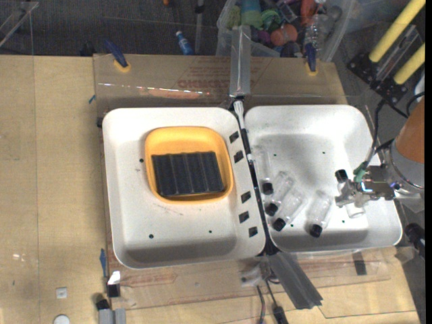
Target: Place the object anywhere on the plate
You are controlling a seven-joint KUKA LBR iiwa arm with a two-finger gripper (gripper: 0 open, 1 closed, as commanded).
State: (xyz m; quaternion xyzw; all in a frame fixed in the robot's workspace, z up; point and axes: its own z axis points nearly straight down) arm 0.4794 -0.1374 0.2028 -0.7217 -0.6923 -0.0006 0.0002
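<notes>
Camera view shows clear vials (289,204) with black caps in the right bin (351,123), judged light, slippery, best gripped mid-body; tool (352,189) state cannot be told; plate (187,138) left.

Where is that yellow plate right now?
In the camera view, the yellow plate sits in the left white bin, a dark ridged rectangular block resting on it, beside the central divider.

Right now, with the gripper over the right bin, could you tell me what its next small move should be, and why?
Probably shift the gripper toward the nearest clear vial and lower onto it. The vials lie in the right bin, beside the gripper, not visibly in its grasp. The yellow plate in the left bin carries a dark ribbed block but no vial.
</notes>
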